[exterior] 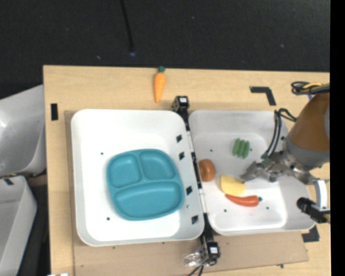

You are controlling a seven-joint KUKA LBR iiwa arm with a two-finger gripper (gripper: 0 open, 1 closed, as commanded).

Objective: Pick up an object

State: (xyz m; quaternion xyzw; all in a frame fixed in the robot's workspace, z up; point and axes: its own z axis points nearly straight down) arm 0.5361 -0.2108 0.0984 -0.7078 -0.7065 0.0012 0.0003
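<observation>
The gripper [254, 171] hovered, its grip impossible to tell, just at two o'clock of the yellow toy [232, 184] in the right bin [218, 128], nothing lifted yet.

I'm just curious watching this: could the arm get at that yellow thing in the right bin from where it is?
Probably yes. The end effector hangs just beside the yellow piece in the right bin, with nothing lying over it. The red pepper touches its lower edge and may crowd the grasp.
</observation>
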